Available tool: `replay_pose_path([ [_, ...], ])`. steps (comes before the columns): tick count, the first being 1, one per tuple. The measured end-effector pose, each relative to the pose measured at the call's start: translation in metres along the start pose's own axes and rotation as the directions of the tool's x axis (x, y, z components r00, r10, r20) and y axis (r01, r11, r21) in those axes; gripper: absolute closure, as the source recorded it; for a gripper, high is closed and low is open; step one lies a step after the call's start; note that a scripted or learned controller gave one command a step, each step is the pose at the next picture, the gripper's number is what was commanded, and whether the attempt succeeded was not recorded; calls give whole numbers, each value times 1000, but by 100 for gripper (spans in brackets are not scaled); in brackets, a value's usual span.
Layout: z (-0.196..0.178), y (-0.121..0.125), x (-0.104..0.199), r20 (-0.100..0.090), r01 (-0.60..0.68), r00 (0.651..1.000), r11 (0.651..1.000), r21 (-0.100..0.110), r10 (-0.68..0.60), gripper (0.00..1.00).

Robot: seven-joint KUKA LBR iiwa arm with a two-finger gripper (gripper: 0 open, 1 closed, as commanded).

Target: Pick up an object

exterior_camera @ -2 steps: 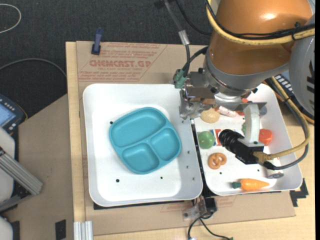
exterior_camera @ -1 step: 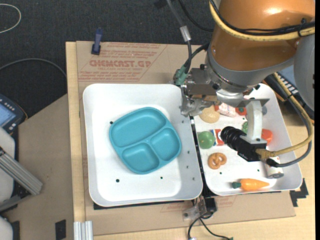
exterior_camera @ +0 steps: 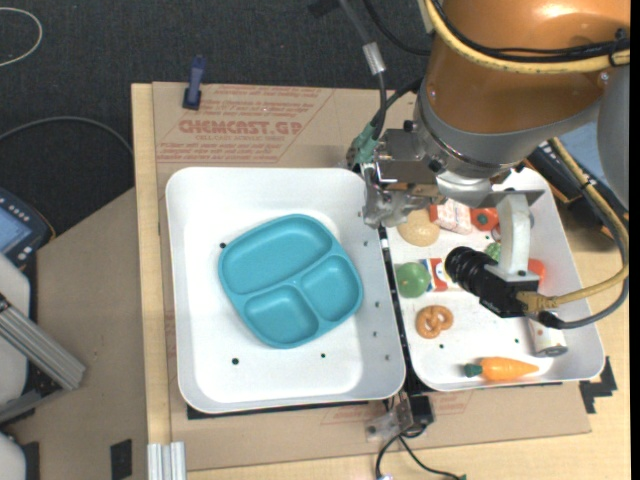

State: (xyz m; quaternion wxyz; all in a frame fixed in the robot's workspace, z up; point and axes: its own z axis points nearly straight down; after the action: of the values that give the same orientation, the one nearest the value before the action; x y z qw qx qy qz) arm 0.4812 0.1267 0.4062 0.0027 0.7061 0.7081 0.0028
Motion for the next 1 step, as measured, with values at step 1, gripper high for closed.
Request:
replay_pose_path([
  [1,-24,-2,86,-4,7,1000,1000,3,-7,100],
])
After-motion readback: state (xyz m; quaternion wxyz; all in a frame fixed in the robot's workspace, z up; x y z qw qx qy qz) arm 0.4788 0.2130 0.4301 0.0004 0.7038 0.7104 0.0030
